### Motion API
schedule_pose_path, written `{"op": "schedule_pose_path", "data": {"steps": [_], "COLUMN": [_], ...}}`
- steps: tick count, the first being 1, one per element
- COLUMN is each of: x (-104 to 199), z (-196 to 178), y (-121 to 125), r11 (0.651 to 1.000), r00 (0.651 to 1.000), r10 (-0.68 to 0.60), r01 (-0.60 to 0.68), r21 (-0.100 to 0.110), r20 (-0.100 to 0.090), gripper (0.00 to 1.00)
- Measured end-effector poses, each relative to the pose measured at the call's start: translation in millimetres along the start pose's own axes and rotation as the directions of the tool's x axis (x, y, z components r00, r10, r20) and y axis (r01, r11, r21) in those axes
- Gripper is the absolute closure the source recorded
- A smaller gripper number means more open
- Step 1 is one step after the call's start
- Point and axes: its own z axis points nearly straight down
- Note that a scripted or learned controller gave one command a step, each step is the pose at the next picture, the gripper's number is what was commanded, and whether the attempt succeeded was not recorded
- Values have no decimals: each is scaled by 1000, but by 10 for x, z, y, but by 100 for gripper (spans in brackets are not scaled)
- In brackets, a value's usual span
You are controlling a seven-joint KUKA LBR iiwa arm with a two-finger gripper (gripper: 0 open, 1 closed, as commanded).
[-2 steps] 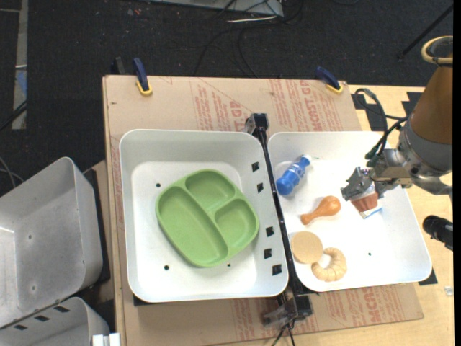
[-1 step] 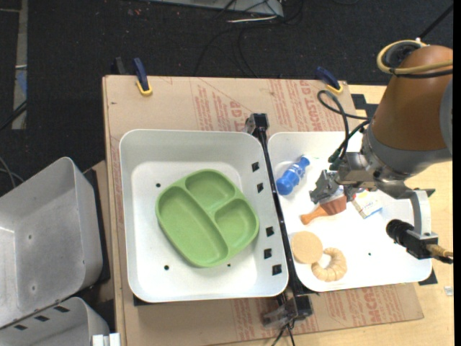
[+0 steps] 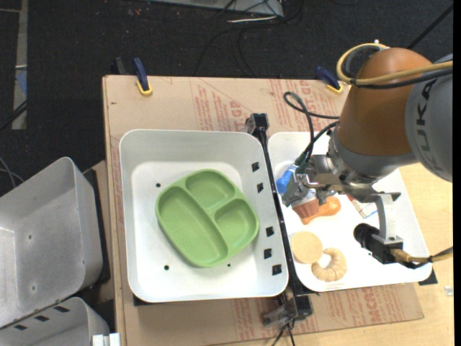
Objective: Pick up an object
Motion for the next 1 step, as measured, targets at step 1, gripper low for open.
{"op": "schedule_pose_path", "data": {"steps": [1], "x": [569], "z": [92], "y": [131], "r11": [1000], "r00": [1000], "r10": [0], "r01": [0], "r21": [-1], "r20": [2], "gripper": [100]}}
